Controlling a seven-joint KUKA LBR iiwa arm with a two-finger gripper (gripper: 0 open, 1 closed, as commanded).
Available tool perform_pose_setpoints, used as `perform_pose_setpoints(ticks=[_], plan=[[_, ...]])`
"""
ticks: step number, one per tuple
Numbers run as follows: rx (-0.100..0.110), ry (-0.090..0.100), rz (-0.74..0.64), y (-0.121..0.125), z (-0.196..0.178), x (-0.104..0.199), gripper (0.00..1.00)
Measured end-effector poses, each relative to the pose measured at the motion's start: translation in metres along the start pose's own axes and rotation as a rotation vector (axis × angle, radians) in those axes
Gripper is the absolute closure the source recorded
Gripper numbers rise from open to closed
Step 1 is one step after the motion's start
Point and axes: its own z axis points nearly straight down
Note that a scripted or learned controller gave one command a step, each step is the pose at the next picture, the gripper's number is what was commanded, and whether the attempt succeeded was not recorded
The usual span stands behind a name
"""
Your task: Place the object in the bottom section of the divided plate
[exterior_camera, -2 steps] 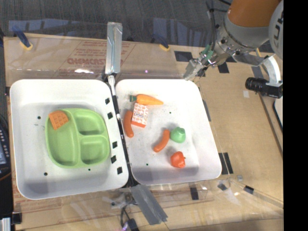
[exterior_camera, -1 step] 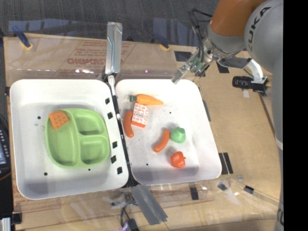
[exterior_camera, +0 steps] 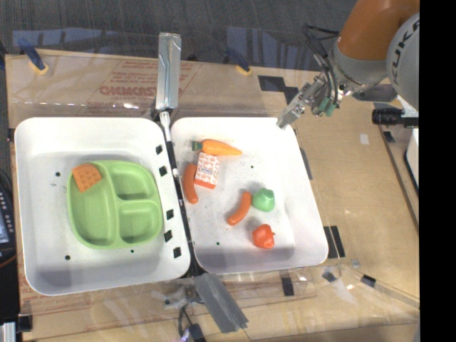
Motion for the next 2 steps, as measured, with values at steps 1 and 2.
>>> perform_pose_setpoints(ticks=[1, 2], plan=[[0.000, 0.005, -0.239, 0.003, 0.058, 0.062, 1.00], [0.000, 0.002, -0.396, -0.001, 0.092, 0.002, 1.00]])
